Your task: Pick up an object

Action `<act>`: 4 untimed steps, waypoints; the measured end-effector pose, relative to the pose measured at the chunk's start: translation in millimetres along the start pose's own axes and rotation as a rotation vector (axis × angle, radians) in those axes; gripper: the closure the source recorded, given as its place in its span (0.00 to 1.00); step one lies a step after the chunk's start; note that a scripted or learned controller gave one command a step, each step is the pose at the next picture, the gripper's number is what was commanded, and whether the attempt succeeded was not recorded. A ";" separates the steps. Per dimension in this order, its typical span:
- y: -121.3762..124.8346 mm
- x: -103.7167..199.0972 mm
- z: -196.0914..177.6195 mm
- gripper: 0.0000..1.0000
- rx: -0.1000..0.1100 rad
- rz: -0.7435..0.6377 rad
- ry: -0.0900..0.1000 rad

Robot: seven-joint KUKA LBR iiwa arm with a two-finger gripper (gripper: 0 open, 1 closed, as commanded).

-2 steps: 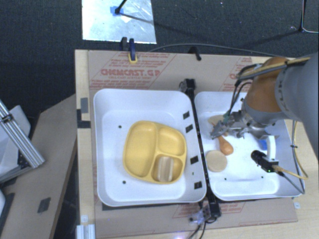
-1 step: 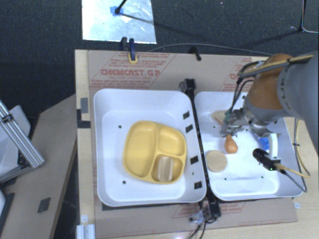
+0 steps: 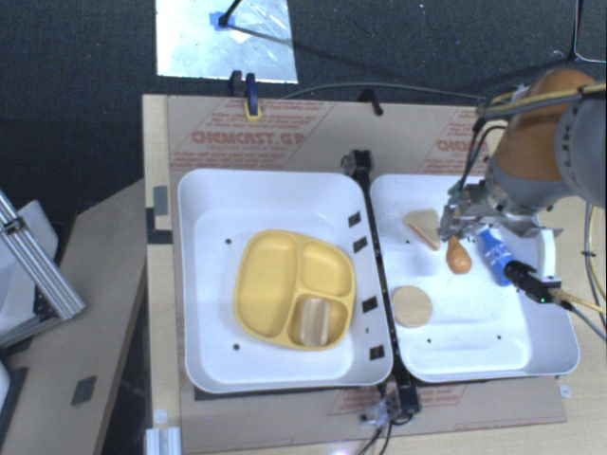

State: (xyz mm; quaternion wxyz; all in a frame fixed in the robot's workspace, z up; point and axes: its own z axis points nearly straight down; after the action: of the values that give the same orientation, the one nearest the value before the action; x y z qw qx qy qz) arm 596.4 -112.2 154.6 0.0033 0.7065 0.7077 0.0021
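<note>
The pincer (image 3: 453, 227) hangs low over the upper part of the right bin (image 3: 474, 349), its tip crowded among three things at once, and whether it is released or clenched cannot be told from this slanted view, since the wrist housing covers that part. Just below the tip lies a small orange-brown, carrot-like piece (image 3: 459, 256), which seems the likeliest thing to be picked; touching or nearly touching its right side is a blue bottle-like object (image 3: 494, 254), and just to the left of the tip a tan wedge (image 3: 422, 228) lies flat. The main risk, as I judge it, is this crowding: a descent slightly off could land on the blue object or the wedge, shoving the orange piece aside or pinching two things together. The orange piece looks rounded, so it may roll or slip out under a closing squeeze. A tan disc (image 3: 412, 306) lies apart, lower in the bin. In the left bin (image 3: 218, 207) a yellow divided plate (image 3: 294, 289) sits well away from all this.
</note>
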 end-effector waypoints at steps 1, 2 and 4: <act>-8.2 0.4 -53.1 1.00 0.001 -0.002 0.001; -6.4 0.2 -99.7 1.00 0.001 -0.002 0.001; -1.4 119.4 -78.5 1.00 0.007 -0.008 0.004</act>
State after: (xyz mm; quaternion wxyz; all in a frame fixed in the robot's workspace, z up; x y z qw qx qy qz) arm 594.2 7.3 232.9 -0.0005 0.7036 0.7106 0.0010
